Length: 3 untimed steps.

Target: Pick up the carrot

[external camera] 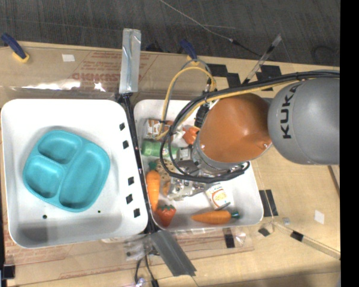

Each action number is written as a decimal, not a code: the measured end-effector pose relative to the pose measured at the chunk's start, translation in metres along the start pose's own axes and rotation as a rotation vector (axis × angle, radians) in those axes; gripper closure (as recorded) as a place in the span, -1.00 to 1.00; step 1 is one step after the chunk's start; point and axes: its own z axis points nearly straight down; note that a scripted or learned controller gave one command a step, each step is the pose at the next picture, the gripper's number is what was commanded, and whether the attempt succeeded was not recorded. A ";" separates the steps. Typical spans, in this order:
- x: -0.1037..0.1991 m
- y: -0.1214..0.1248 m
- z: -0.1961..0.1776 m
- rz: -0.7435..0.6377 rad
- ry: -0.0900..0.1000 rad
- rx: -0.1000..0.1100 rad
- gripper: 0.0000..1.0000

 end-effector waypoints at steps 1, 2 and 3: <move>-0.007 -0.040 -0.077 -0.463 -0.005 0.000 1.00; -0.097 -0.037 -0.120 -0.717 -0.006 -0.001 1.00; -0.129 -0.073 -0.087 -0.978 -0.007 -0.004 1.00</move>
